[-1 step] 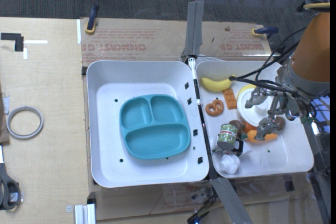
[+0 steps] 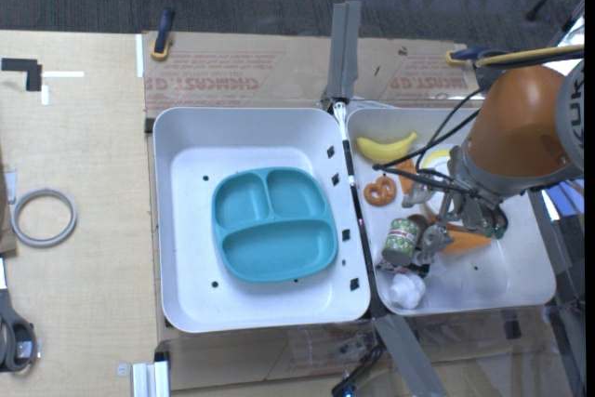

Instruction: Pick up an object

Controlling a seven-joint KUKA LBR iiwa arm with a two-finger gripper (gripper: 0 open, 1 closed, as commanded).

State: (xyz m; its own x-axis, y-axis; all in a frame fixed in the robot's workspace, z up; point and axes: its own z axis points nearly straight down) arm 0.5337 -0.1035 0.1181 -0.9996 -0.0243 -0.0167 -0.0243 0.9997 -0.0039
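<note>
bench light wood | two white bins: left bin, right bin touching side by side | cardboard sheet under bins | tape roll at left | scissors lower-left edge

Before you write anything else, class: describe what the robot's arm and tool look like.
The arm is bulky and rounded, with a glossy orange band above a grey wrist section. Thin black cables loop along its left side. The tool is a compact cluster of dark and silvery metal parts; finer detail is too small to tell.

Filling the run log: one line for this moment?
tool low in right bin | beside green can | carrot near | plate in left bin
</note>
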